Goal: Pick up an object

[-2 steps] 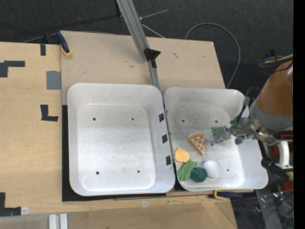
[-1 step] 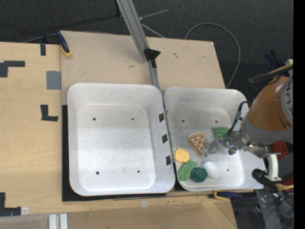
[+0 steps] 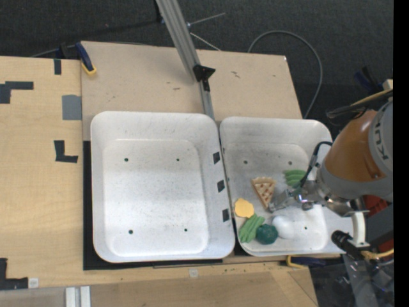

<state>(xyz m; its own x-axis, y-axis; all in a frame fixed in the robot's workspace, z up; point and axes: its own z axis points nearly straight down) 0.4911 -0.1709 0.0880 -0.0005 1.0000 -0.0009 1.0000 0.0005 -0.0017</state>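
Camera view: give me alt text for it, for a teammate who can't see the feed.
The gripper is low in the right bin, beside a tan waffle-patterned wedge. Near it lie a yellow piece, green pieces, a dark green ball and a white lump. The left bin sits alongside.

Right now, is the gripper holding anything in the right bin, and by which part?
It cannot be told. The gripper sits low in the right bin, right beside the waffle-patterned wedge, but nothing shows between its fingers at this resolution.
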